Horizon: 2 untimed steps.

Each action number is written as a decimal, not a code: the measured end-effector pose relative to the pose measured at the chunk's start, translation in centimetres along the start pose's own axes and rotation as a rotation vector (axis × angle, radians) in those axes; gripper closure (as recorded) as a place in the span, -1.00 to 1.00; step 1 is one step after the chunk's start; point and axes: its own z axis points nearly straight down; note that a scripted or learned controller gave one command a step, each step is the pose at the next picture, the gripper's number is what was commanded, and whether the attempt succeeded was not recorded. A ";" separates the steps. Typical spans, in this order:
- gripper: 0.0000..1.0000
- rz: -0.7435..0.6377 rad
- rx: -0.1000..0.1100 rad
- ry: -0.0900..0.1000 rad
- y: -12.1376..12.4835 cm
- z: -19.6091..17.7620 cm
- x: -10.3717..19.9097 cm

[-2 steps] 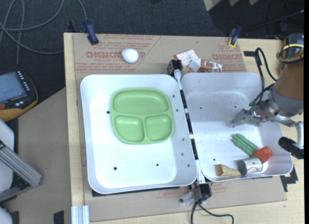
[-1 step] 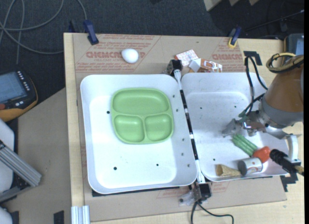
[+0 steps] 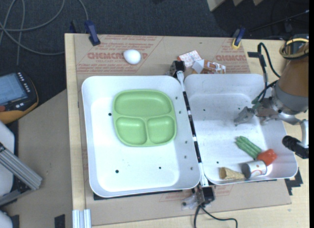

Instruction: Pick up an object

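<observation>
Looking down on two shallow white plastic bins sitting side by side on a cardboard-covered surface printed with red lettering. The left bin carries a pale green divided tray, smooth and rounded, with one wide compartment at the far side and two smaller ones nearer the camera. Over in the right bin, scuffed and speckled, the grey arm with its orange band comes in from the right, and the gripper hangs low over the bin's middle, its metal tips pointing left; the jaws look slightly apart with nothing between them. The candidates for picking lie clear of it, toward the near right corner: a ribbed green vegetable-shaped piece, long axis running from upper left to lower right, with a small orange-red piece just at its lower end. Beside those, a white cylinder with a dark end lies on its side, pointing left to right, and a tan wedge rests against the near rim. Beyond the bins, a white egg-shaped object and some crumpled wrappers sit on the cardboard.
</observation>
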 end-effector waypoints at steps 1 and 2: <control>-1.00 0.001 0.004 0.003 -4.6 2.5 2.8; -1.00 0.001 0.000 -0.001 -4.7 2.5 -1.1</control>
